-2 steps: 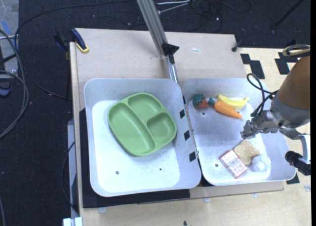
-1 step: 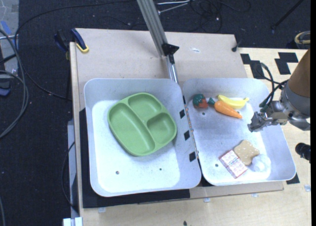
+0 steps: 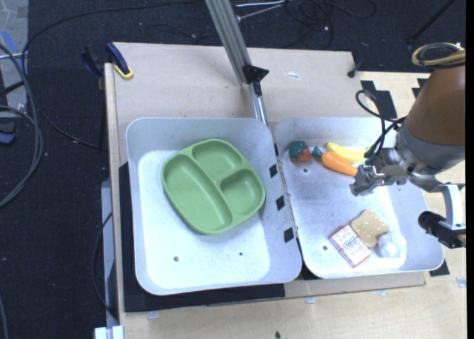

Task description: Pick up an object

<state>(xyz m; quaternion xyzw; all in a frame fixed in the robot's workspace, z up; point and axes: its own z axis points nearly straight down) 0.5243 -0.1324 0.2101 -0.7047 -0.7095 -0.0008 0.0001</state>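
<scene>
- The bench (image 3: 311,78) carries two shallow white bins side by side, the left bin (image 3: 148,256) and the right bin (image 3: 415,256), and their inner edges touch in the middle.
- In the left bin lies a green plate (image 3: 213,185) with three compartments (one long and two smaller); nothing lies in the compartments.
- The arm (image 3: 437,119) comes in from the right side, grey with an orange band, and it hangs over the right part of the right bin.
- The gripper (image 3: 368,179) is low above the floor of the right bin, just below the carrot. I cannot tell if it is closed or released, because it is dark and small in the view, and I see no object between its parts.
- At the far side of the right bin there is a small red and green vegetable (image 3: 299,151), maybe a toy strawberry or tomato (too small to be sure).
- Beside it, to the right, lies an orange carrot (image 3: 337,163), and a yellow banana (image 3: 346,151) touches it from behind.
- At the near side of the right bin lie a slice of toast (image 3: 368,227), a pink and white packet (image 3: 348,244) touching it on the left, and a small white object (image 3: 388,247) on its right.
- A grey metal pole (image 3: 226,23) runs at a slant from the top of the view down to the far edge of the bins.
</scene>
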